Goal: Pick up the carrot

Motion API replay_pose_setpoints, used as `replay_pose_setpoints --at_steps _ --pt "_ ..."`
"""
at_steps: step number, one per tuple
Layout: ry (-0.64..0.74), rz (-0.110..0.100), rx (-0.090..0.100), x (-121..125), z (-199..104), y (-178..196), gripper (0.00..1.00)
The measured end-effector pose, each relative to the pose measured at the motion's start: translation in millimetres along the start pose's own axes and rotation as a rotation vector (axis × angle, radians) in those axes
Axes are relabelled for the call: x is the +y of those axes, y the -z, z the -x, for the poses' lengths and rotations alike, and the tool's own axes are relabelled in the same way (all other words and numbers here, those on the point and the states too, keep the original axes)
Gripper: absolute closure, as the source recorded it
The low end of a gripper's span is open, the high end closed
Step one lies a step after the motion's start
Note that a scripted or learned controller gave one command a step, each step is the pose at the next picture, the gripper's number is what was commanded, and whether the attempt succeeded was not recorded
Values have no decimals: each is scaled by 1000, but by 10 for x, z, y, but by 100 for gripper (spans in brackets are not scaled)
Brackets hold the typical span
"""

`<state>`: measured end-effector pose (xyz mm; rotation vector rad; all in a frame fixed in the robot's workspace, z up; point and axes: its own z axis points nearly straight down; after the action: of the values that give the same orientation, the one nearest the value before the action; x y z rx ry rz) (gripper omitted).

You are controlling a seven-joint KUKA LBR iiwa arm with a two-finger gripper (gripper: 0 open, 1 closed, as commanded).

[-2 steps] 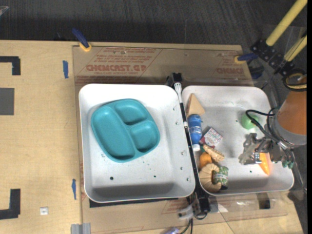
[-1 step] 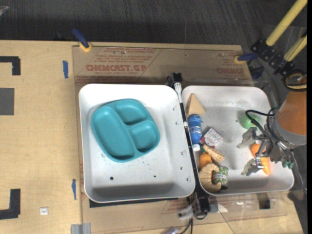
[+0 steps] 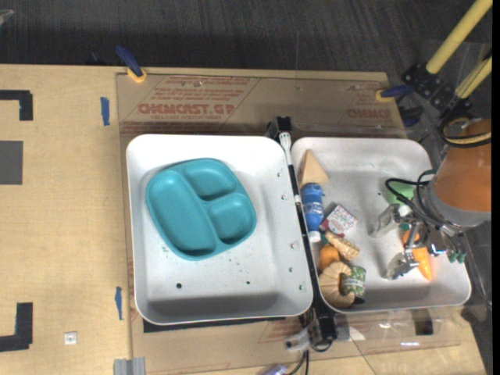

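Note:
The carrot (image 3: 423,262), a small orange piece, lies near the front right of the right bin (image 3: 367,170). My gripper (image 3: 392,244) hangs low over that spot, coming in from the right under the orange-banded wrist (image 3: 467,180). Its two metal fingers point left and stand apart, so it is open. One fingertip (image 3: 383,223) is farther back and the other fingertip (image 3: 399,266) is nearer the front. The carrot sits right beside the front finger, close to the gripper's body, and nothing is pinched between the tips.
Along the right bin's left side lie a tan cone (image 3: 312,167), a blue bottle (image 3: 312,207), a small packet (image 3: 341,219), an orange piece (image 3: 331,258) and a brown bread-like toy (image 3: 337,281). The left bin (image 3: 148,287) holds a teal divided plate (image 3: 201,206).

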<state>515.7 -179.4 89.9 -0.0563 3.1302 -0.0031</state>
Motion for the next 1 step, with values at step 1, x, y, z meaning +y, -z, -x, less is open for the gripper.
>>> replay_pose_setpoints --at_steps 1 --pt "3 -3 -14 6 49 132 100"
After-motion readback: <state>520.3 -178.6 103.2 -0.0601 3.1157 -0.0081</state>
